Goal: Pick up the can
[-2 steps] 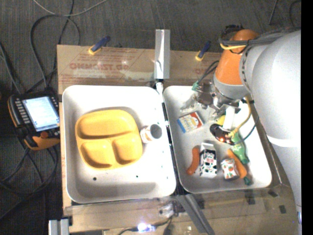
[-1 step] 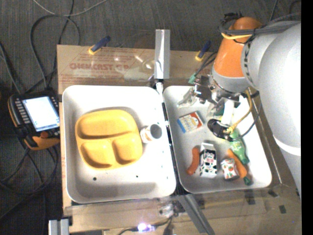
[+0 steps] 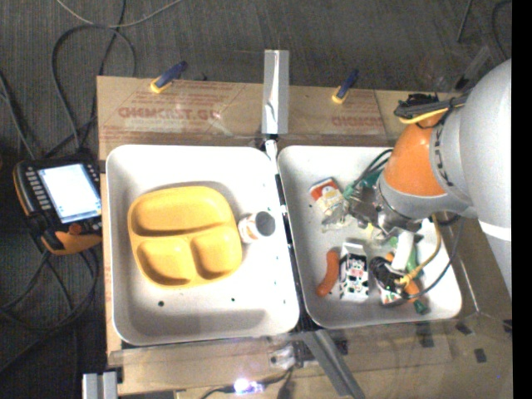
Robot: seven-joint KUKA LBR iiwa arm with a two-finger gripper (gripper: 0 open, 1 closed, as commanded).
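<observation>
Honestly, you're nowhere near done with this one; the can point(image 3: 258, 225) is lying on its side in the left bin point(image 3: 125, 306), tucked against the yellow divided tray point(image 3: 184, 233) at the tray's 3 o'clock and right up by the wall between the two bins; nothing is touching it.

Meanwhile the arm point(image 3: 432, 152) is over the right bin point(image 3: 449, 306); the gripper point(image 3: 391, 227) hangs around the middle of that bin, above the clutter, so it's well apart from the can and on the wrong side of the divider. You can't make out the fingers from this angle; the wrist and cables hide them, so I can't tell you whether they're spread or closed, and I see nothing clearly caught between them.

Stuff under and around it: a small red-and-white packet point(image 3: 326, 192) at about 10 o'clock from the gripper, an orange sausage-shaped thing point(image 3: 329, 273) at 8 o'clock, a white patterned box point(image 3: 355, 274) at 7 o'clock, plus a tangle of small bits toward 5 o'clock that I can't identify.

So my read: the whole job is left; travel to the left bin, line up on the can, close on it, lift; the can sitting snug against the tray and wall looks like the tricky part.
</observation>
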